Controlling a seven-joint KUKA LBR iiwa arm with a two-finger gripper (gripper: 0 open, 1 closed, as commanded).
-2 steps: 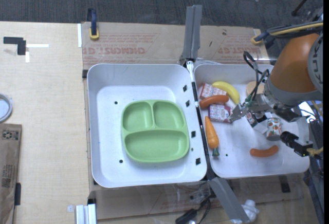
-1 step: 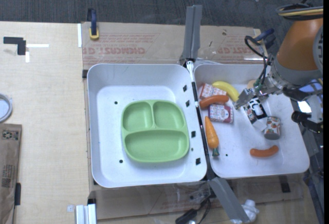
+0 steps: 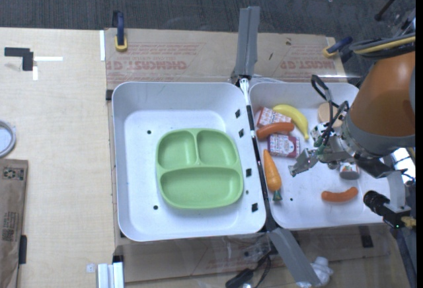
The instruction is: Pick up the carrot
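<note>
I see the carrot lying against the right bin's left wall; the gripper hovers just right of it, fingers spread.

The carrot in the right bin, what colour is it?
Orange, with a small green tip at its lower end; the carrot shows in the camera view.
</note>
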